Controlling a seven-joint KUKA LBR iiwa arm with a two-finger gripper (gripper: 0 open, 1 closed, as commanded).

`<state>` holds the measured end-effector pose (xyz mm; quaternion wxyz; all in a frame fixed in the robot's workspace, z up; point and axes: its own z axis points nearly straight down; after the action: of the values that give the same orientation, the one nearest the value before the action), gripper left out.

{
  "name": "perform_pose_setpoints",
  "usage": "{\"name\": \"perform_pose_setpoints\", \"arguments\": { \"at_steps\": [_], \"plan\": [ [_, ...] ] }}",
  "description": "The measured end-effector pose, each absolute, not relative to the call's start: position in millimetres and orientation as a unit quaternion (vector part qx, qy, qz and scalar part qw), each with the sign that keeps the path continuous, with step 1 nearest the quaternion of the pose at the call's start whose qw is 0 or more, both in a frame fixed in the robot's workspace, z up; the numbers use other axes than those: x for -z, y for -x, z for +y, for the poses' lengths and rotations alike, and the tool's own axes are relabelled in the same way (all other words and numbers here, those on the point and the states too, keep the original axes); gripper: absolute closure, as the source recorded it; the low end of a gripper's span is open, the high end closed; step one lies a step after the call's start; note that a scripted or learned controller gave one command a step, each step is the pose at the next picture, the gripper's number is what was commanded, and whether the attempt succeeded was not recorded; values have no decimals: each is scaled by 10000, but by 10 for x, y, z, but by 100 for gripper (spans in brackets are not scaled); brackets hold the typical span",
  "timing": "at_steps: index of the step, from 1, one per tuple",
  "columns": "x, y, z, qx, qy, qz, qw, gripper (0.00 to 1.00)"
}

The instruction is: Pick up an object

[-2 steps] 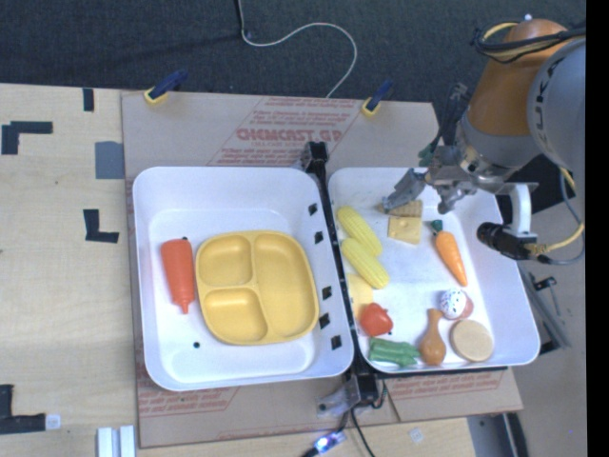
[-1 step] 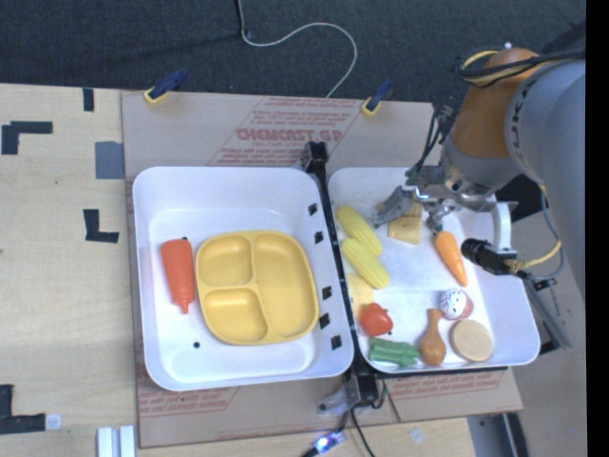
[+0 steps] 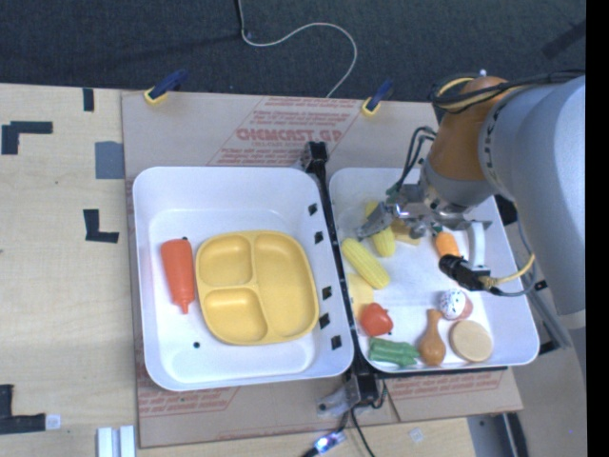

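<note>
Two bins (image 3: pixel 152 198) touching; gripper (image 3: pixel 400 219) above corn (image 3: pixel 365 263).

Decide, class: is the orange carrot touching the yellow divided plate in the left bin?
Touching: in the camera view the carrot lies against the plate's left rim.

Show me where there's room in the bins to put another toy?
Free: the left bin, along its back wall above the yellow plate, and the right bin's middle, between the corn and egg. Crowded: the right bin's front edge and under the tool.
</note>
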<state>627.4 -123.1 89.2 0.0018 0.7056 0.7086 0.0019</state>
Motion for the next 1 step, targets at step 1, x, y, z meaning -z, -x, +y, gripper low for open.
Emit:
{"name": "perform_pose_setpoints", "arguments": {
  "at_steps": [1],
  "plan": [
    [-887,-6305,-1216,-27,-7059,7083,31,0]
  ]
}}
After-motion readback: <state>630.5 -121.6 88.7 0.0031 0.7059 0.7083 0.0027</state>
